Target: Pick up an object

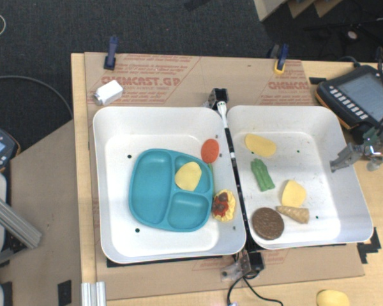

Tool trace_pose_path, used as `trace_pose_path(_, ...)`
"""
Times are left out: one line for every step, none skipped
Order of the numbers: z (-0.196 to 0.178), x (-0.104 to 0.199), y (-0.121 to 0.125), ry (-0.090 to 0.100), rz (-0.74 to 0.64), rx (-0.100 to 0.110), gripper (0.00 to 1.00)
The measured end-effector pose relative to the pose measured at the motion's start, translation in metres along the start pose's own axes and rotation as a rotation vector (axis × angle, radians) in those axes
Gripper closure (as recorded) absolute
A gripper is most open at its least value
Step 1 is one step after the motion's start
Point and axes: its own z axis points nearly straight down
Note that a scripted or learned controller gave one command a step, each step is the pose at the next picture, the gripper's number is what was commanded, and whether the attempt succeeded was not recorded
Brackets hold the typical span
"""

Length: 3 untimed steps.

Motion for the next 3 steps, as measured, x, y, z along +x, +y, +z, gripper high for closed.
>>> trace_pose_path(-0.293, 0.012, -0.017, -0.008, -0.003, -0.021, 0.0)
trace_pose_path(-0.294, 0.012, -0.016, -0.005, -0.002, -0.007, 1.0)
trace_pose_path(-0.174, 0.012, -0.019, 0.004, 0.001, 0.012, 1.0)
